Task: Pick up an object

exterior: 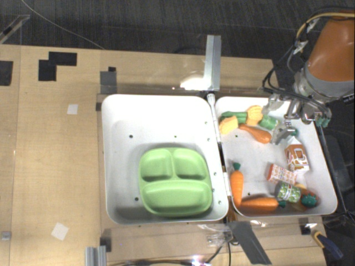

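Note:
My gripper [284, 122] hangs over the back of the right bin [327, 173], under the grey wrist and its orange band. It is open, and no object sits between the fingers. Just left of it lie a small green piece [268, 122], a yellow corn cob [254, 113] and an orange carrot [256, 133]. An orange packet [297, 157] lies just in front of it, toward the camera. Nearer the front of the bin are a white and red packet [282, 174], a green can [288, 193], an upright-lying carrot [237, 184] and a long orange piece [258, 204].
The left bin [119, 121] holds a green divided plate [175, 180]. A metal post [213, 60] stands behind the wall shared by the two bins. A yellow piece [227, 126] and a green one [236, 117] lie at the right bin's back left corner.

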You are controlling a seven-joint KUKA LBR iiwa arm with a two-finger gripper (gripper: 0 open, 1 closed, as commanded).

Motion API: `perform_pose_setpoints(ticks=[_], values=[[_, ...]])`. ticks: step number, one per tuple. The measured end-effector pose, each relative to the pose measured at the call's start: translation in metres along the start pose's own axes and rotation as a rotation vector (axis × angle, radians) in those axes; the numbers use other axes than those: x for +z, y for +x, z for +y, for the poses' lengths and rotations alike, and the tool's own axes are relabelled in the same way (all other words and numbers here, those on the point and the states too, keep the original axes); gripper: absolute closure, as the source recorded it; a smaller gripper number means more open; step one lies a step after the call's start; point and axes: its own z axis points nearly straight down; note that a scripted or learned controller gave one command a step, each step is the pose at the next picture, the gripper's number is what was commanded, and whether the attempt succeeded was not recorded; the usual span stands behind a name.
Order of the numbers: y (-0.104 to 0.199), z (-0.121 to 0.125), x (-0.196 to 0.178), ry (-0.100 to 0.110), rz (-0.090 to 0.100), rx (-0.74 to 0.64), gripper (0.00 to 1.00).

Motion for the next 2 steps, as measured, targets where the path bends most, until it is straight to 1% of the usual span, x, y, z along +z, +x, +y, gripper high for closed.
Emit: perform_pose_setpoints(ticks=[1,2], values=[[0.064,-0.021,0.139,0.001,-0.004,-0.122,0.0],[0.104,0.004,0.143,0.005,-0.02,-0.108,0.0]])
